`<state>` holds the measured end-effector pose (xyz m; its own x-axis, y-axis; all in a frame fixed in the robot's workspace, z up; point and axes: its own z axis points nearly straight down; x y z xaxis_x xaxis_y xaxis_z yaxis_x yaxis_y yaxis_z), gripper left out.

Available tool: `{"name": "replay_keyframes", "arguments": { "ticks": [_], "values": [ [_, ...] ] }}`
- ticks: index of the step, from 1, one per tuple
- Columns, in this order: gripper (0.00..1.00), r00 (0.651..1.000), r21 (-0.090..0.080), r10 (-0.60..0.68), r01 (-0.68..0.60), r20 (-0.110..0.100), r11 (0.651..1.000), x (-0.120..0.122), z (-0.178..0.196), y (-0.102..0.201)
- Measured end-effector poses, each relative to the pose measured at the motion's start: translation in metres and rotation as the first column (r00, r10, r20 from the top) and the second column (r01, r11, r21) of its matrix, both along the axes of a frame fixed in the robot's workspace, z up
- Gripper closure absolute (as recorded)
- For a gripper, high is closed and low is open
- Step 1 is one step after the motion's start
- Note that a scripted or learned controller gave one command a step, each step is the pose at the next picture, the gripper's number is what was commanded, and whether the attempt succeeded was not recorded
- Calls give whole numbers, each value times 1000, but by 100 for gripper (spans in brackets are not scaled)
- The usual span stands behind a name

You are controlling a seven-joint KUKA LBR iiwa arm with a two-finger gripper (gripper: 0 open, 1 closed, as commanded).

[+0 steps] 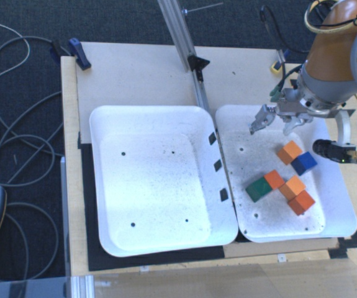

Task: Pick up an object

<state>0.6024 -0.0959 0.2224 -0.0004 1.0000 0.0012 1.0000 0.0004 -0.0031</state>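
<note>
1. Nearest the camera, the front edge of the counter (166,272) is running under two white bins; the left bin (103,129) is sitting beside the right bin (346,219).
2. The candidate objects are all lying in the right bin, in its lower right half: an orange block (289,152) touching a blue block (303,162), and below them a green block (259,189) touching a small orange block (274,179), with two more orange blocks (297,194) stacked close beside that.
3. The hand (277,123) is hanging over the upper part of the right bin, near the orange-and-blue pair but apart from it. Its two fingers are standing spread, with nothing between them.
4. Judgement: the step in hand is the approach; no grasp is being attempted yet.
5. To do it well, the program should be choosing a block with free sides. The upper orange block looks closest, but its blue neighbour is crowding one face, so the fingers should be straddling the two uncrowded faces.
6. The hand should be descending straight, centred on the block, and closing only once the fingertips are below its top edge.
7. Risk, as judged: a fingertip landing on a neighbouring block and pushing the cluster aside.
</note>
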Motion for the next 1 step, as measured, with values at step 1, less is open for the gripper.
{"name": "replay_keyframes", "arguments": {
  "ticks": [1],
  "values": [
    [0,1000,1,-3,3,-10,1000,-55,-128,-34]
  ]
}}
